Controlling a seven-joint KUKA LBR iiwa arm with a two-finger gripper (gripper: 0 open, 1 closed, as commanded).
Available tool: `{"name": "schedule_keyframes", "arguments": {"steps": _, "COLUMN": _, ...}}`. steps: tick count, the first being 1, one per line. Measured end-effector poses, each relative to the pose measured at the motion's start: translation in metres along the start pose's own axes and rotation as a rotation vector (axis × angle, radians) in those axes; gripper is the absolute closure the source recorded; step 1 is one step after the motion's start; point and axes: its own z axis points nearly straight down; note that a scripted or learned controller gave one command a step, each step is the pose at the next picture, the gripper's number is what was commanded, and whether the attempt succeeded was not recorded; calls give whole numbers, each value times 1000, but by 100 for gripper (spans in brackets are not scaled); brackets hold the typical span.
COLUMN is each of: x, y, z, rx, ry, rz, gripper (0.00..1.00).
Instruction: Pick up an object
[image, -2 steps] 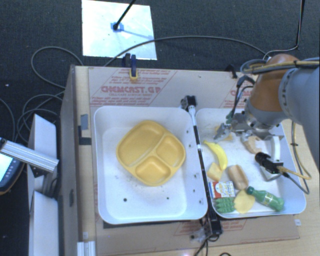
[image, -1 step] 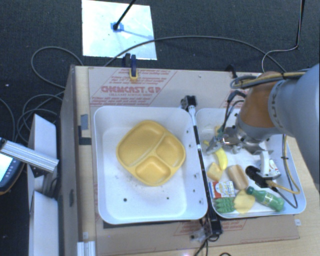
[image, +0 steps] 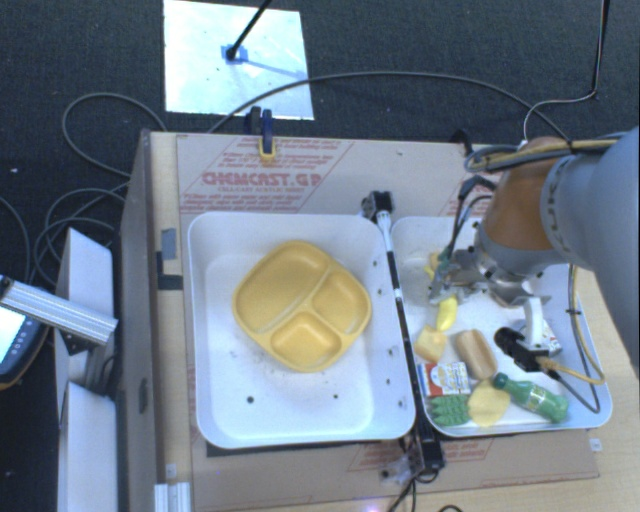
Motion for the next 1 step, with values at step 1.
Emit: {"name": "schedule_keyframes", "arguments": {"steps": 1, "x": 59, "y": -24, "z": -90, "rx": 0, "ry": 1, "rz": -2, "gripper": 100}}
